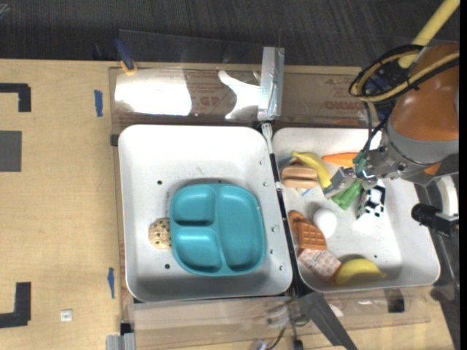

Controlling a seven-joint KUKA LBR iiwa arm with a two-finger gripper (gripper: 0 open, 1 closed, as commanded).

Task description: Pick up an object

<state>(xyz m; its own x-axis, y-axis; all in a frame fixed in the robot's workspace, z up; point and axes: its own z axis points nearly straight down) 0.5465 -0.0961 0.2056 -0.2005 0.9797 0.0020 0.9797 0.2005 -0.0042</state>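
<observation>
Green object (349, 197) lies in the right bin (419, 257), directly under the gripper (355, 180) and touching or nearly touching it. Whether it is actually gripped cannot be told from this angle. Gripper state is likewise not readable: open or closed, cannot tell.

Camera view, everything placed relative to the gripper:
- Arm (427, 119), grey with an orange band, comes in from the right and sits above and right of the gripper; yellow and black cables (390, 71) loop over it.
- Black-and-white item (374, 201) is just right of the green object and just below the gripper, on the bin floor.
- Orange carrot (337, 157) is just above-left of the gripper, near the bin's far wall.
- Banana (312, 166) is left of the gripper, resting over a hot dog bun (296, 179).
- White egg (324, 222) is below-left, near the green object but apart from it.
- Waffle (307, 232) is further left of the egg and touching it.
- Packaged snack (319, 263) and a yellow fruit (359, 270) are well below the gripper at the near wall, side by side and touching.
- Left bin (146, 166) is well to the gripper's left; it holds a teal divided plate (217, 227) with a cookie (160, 232) against the plate's left edge.
- Brown bench (51, 195) extends far left, past both bins.
</observation>
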